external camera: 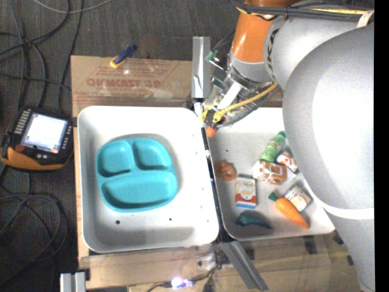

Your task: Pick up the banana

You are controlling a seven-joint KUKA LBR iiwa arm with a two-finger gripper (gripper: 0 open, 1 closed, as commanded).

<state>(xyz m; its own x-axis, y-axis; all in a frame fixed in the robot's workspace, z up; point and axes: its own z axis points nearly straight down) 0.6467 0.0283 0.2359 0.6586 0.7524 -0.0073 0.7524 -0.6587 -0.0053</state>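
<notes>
We cannot pick out the banana with certainty — the nearest candidate is a thin yellow streak [243, 102] by the gripper [209, 123], its long axis running from the bins' shared wall up and right toward the wrist, and it could as well be a cable. The gripper hangs over the far end of that wall; apart or together, we cannot tell. The right bin [243, 139] holds a carrot [290, 212], green bottle [275, 145] and red-and-white carton [245, 192] — the arm [328, 102] covers its right side.
</notes>
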